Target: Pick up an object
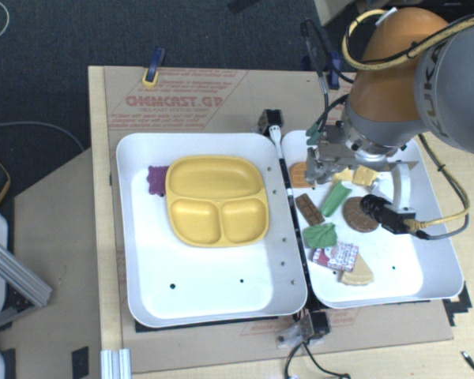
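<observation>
Two white bins sat side by side. Left bin (142,275) held a yellow divided tray (217,200) with a purple item (156,180) at its left edge. Right bin (426,271) held the clutter: green pieces (325,215), brown bar (308,209), brown disc (360,215), tan wedge (357,272). Gripper (320,163) was low at that bin's upper left; finger state could not be told.

Robot lab: cardboard-topped bench (213,93), two white bins (134,235), loose cables (31,129), dark carpet.

dark carpet floor (55,38), cardboard-topped bench (189,93)
</observation>
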`<state>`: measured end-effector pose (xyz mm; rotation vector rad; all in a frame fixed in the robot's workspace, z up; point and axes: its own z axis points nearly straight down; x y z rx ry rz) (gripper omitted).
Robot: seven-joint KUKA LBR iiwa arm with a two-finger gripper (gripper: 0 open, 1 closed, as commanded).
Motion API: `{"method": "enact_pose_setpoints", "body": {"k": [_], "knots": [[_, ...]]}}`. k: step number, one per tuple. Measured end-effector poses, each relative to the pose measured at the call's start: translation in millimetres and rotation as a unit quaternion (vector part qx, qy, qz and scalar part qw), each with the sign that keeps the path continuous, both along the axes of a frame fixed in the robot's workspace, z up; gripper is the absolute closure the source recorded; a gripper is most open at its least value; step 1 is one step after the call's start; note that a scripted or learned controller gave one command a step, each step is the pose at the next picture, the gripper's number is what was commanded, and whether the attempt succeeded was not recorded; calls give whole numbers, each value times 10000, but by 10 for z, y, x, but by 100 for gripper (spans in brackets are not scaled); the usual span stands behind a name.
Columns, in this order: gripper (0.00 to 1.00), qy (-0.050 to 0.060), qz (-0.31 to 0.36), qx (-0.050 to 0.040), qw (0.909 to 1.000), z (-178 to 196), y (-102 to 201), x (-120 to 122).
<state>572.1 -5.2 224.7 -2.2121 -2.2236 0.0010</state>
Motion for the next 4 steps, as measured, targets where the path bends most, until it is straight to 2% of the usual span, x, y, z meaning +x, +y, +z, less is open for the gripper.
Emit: {"method": "enact_pose_setpoints", "body": {"k": [1, 2, 3, 4], "knots": [[100, -2, 6, 2, 10000, 103, 483, -290], [100, 1, -12, -10, 10000, 74, 677, -421], [100, -5, -29, -12, 10000, 79, 545, -423], [100, -17, -20, -15, 10000, -12, 605, -290]]}}
